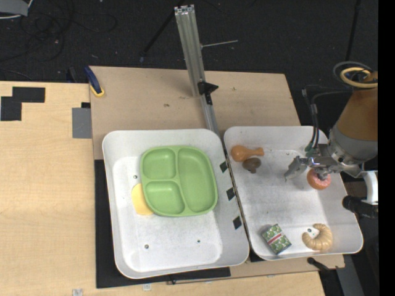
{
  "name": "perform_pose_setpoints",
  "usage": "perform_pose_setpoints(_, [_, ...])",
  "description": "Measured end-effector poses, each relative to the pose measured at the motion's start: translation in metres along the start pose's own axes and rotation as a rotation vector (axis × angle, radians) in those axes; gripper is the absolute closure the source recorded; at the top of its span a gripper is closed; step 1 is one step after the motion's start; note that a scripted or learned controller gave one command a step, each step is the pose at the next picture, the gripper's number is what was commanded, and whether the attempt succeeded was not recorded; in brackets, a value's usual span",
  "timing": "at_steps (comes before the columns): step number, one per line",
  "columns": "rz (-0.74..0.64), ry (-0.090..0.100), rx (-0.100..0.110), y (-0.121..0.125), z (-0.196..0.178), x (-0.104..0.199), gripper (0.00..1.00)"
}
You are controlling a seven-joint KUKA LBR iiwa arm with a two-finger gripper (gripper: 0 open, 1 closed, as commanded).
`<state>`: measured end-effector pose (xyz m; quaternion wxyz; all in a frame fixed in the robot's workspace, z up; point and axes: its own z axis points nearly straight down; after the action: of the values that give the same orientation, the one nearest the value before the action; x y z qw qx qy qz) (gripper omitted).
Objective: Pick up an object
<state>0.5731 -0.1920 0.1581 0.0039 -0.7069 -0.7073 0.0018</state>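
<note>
Gripper (310, 165), grip state impossible to tell, low over the right bin (271, 196) beside a round pink-and-white object (320, 179).

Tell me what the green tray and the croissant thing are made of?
The green tray looks like smooth plastic: one even colour, moulded compartments, a soft sheen. The croissant in the right bin is probably a plastic or rubber toy, since its tan surface seems smooth and slightly glossy, but it is too small to be sure.
</note>
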Motion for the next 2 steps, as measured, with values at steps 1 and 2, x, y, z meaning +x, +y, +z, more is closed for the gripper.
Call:
perform_pose_setpoints(1, [0.000, -0.001, -0.004, -0.001, 0.063, 0.002, 0.00])
perform_pose_setpoints(2, [0.003, -0.006, -0.009, 0.000, 0.049, -0.001, 1.00])
